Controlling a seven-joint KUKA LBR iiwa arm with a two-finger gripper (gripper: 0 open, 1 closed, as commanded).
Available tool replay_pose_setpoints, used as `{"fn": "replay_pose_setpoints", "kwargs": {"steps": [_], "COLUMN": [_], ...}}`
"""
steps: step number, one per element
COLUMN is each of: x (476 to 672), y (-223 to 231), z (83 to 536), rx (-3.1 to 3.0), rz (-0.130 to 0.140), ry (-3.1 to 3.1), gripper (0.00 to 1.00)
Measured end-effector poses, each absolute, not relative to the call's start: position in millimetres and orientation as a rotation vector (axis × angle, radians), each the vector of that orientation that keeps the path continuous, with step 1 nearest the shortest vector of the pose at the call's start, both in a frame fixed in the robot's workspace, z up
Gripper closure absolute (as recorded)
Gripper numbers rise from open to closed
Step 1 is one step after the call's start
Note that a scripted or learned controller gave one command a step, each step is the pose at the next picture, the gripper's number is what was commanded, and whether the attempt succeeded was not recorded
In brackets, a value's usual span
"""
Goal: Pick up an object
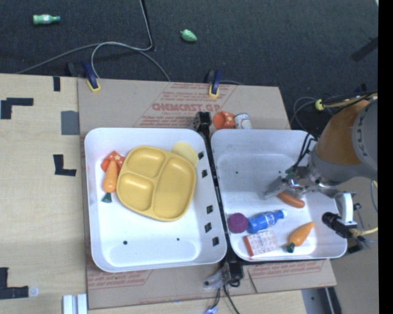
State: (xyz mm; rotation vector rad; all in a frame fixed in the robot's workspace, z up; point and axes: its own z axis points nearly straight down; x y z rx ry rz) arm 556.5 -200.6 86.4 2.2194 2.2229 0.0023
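Sitting side by side, two white bins hold the stock. Left bin [98,233]: yellow divided plate [155,182], carrot [110,179] and red star-shaped toy [113,160] at its left. Right bin [258,144]: purple ball [237,222], blue bottle [266,220], red-printed card [261,244], second carrot [299,235], orange sausage-shaped toy [291,199] just under the gripper [287,184]; finger state cannot be told. Cardboard underlay [184,104] reads "CHEMCAST".

A cardboard sheet [184,104] lay under two white bins [98,202], held by two clamps [92,80] at its far edge. A cable [116,48] looped across dark carpet [264,43], where a green bottle [46,19] lay.
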Motion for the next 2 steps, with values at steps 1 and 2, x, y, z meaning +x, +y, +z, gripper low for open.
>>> {"fn": "replay_pose_setpoints", "kwargs": {"steps": [1,2], "x": [557.1,575.2], "y": [-201.5,-139.2], "z": [96.7,88.0], "rx": [2.217,2.218], "rz": [0.002,0.003], "ry": [2.219,2.225], "gripper": [1.00,1.00]}}
